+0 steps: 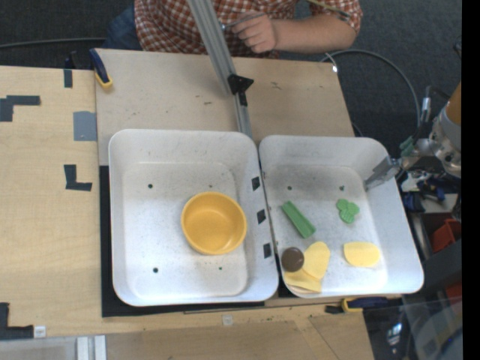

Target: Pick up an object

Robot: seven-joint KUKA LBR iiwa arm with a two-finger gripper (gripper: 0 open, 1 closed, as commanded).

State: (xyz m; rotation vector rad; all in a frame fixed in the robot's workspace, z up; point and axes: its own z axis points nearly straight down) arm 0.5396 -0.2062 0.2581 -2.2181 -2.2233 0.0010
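The right bin (330,150) holds a green oblong block (298,219), a small green lumpy piece (347,211), a flat yellow piece (362,254), a second yellow piece (313,265) and a brown round object (292,259) touching it. A yellow bowl (214,222) sits upright in the left bin (142,156). My gripper (388,169) hangs over the right bin's right rim, up and to the right of the small green piece, with nothing visibly held. The arm (450,130) enters from the right edge.
A grey metal pole (217,51) slants across the bench behind the bins. A person in a checked shirt (255,6) sits at the far side. Cables and clutter (424,190) lie right of the right bin. A blue and yellow tool (100,69) rests at the back left.
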